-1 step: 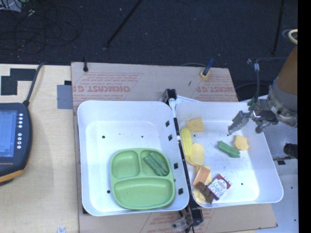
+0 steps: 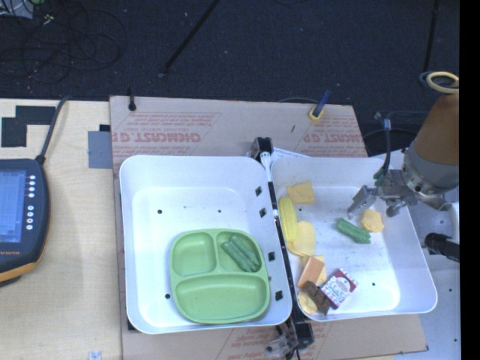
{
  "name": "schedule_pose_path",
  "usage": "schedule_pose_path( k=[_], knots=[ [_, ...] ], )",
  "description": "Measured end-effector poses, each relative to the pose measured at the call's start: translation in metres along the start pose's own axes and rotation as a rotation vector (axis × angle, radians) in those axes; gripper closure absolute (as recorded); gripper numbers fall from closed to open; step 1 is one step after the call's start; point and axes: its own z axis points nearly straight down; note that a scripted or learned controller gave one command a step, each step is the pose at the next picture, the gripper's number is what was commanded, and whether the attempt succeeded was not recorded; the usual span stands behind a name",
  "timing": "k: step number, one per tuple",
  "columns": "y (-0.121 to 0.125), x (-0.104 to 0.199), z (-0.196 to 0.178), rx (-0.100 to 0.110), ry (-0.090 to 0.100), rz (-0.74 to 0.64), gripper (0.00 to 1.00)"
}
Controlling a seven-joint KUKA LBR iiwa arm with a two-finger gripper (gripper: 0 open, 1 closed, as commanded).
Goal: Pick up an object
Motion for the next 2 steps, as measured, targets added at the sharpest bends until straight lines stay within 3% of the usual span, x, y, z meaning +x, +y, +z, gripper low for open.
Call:
schedule_pose_path(
  k=[1, 2],
  knots=[
    [-0.007, -0.007, 0.097, -0.004, 0.001, 0.000, 0.00],
    [-0.006, -0.009, 0.081, -0.006, 0.003, 0.003, 1.00]
  ],
)
